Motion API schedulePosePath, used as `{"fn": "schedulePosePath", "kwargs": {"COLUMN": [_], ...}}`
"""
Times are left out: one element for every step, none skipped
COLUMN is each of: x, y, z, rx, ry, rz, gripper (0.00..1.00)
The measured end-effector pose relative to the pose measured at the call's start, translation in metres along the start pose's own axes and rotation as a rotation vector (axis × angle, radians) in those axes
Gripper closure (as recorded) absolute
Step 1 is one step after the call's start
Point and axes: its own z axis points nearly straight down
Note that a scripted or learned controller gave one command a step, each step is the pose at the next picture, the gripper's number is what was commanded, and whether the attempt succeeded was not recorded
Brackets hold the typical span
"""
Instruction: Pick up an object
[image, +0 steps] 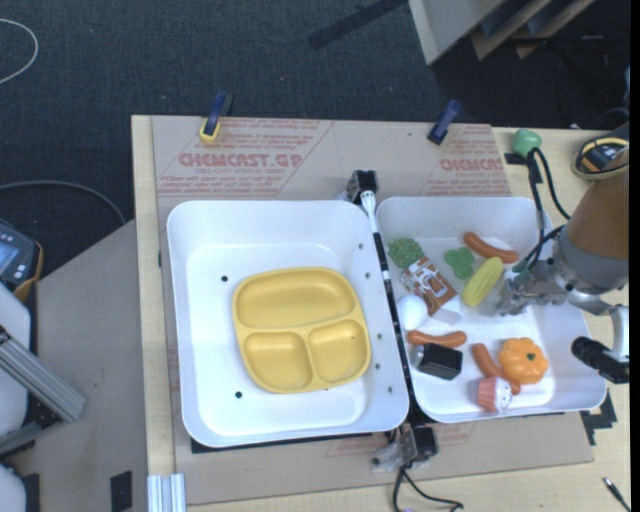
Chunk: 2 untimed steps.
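Your gripper (520, 297) hangs low in the right bin (560, 405), just beside the yellow corn (483, 281). You cannot tell its state. The toys lie close together, so it may bump the orange pumpkin (523, 361) or grab nothing

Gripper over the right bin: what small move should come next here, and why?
Probably a short drop straight down. The gripper sits low in the right bin, just right of the yellow corn, with nothing visible between its fingers. Lowering beside the corn seems the likeliest way to get a grasp.
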Motion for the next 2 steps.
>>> {"fn": "schedulePosePath", "kwargs": {"x": [0.007,0.006], "y": [0.005,0.004], "z": [-0.06,-0.104], "rx": [-0.008,-0.007], "ry": [-0.003,-0.003], "rz": [-0.003,-0.002], "gripper": [1.0,1.0]}}
